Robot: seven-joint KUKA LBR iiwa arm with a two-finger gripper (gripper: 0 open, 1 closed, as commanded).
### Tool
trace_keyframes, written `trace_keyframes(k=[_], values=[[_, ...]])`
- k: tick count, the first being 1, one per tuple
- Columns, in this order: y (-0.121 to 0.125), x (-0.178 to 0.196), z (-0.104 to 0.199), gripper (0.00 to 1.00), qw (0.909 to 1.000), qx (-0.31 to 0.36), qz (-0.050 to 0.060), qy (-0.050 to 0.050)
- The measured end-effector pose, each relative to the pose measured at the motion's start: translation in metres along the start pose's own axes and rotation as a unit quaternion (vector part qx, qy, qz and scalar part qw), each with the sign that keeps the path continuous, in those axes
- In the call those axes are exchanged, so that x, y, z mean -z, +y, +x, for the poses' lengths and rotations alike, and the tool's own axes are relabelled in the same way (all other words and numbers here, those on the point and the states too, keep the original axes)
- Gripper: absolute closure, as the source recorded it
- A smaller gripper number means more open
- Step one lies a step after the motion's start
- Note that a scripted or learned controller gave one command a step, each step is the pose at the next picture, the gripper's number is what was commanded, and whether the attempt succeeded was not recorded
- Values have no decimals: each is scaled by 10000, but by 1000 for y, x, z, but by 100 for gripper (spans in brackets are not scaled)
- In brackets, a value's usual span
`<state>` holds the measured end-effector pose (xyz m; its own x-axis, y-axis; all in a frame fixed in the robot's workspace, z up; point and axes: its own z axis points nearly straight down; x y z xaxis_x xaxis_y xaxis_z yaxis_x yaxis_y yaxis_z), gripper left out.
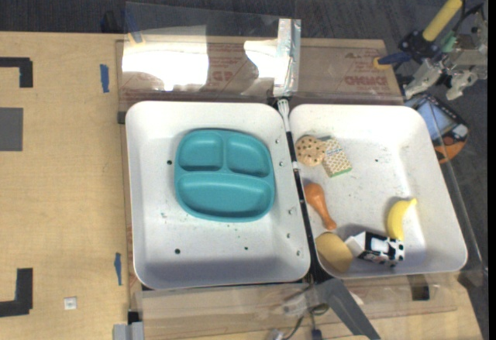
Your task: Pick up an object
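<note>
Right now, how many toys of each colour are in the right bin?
Yellow curved plastic banana: 1
Orange carrot-shaped toy: 1
Tan toys, spotted round cookie, square cracker, oval potato-like piece: 3
Black-and-white cow-like toy: 1
Total: 6

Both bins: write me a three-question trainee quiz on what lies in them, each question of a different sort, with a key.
1. True or false: the teal plate lies in the right bin.
2. Which item is nearest the right bin's front right corner?
A. cookie
B. banana
C. carrot
3. Fill in: the black-and-white toy lies along the bin's ____ wall.

Key
1. False; it lies in the left bin.
2. B.
3. Front, the wall nearest the camera, with a tan rounded item beside it.
</note>
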<state>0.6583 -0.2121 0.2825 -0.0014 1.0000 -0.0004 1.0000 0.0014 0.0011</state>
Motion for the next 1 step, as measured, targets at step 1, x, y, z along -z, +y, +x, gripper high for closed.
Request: trace_keyframes(k=[1], values=[[8, -128, 29, 0, 9299, -3677, 42, -1]])
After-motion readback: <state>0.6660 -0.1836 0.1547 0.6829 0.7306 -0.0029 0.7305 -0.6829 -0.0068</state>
